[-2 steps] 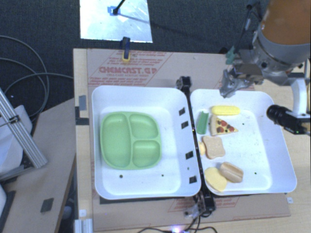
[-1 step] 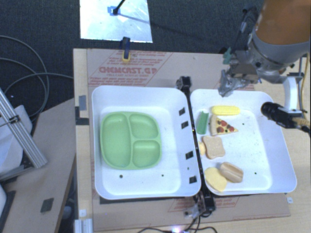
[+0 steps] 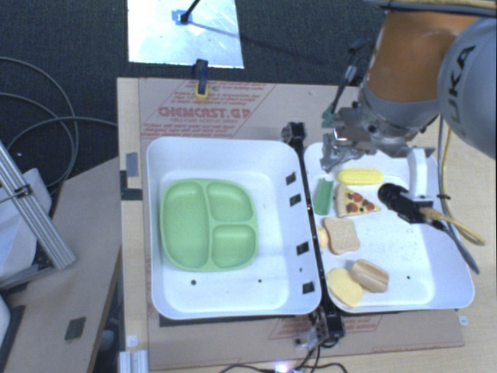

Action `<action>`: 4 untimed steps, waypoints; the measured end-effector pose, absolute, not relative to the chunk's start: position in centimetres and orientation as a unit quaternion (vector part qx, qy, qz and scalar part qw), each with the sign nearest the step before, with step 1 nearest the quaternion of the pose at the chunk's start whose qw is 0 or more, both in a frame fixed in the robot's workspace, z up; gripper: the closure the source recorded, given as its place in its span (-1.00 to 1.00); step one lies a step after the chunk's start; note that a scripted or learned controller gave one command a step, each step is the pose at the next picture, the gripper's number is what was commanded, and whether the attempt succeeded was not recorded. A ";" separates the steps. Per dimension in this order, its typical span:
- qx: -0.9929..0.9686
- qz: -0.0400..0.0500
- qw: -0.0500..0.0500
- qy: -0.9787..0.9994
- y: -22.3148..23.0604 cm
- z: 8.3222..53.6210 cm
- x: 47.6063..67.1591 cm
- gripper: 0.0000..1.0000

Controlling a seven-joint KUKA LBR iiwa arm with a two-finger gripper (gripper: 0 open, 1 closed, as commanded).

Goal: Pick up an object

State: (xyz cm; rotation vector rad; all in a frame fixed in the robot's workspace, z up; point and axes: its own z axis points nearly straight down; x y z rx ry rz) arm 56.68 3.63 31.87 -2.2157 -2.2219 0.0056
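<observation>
Far left of gripper (image 3: pixel 335 152): green divided plate (image 3: pixel 208 224) alone in left bin (image 3: pixel 233 150), prob. kept apart as drop spot. Up-left: cardboard w/ red print, reads approx. "GHICMAST", unsure. Gripper low over right bin (image 3: pixel 446 286), back-left corner; open or closed, cannot tell. Just below-right: toy corn (image 3: pixel 360 177), pizza slice (image 3: pixel 356 201). Further below: toast (image 3: pixel 341 235), hot dog (image 3: pixel 370 275). "KU" on arm (image 3: pixel 466 61).

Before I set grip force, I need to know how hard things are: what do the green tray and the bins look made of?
The green tray looks like moulded plastic, matte to satin: even pale colour, rounded compartment walls, soft sheen. The left bin and right bin look like thin, smooth white plastic with rolled rims, though painted metal can't be ruled out.
</observation>
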 end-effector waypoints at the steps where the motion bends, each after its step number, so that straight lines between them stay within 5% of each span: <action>1: -0.706 -0.003 -0.002 -0.708 2.3 38.8 53.1 1.00; 2: -0.705 0.000 0.000 -0.709 4.4 35.4 51.8 1.00; 3: -0.705 -0.009 -0.005 -0.710 5.7 49.8 48.9 1.00; 4: -0.707 0.002 0.001 -0.707 5.7 40.8 51.9 1.00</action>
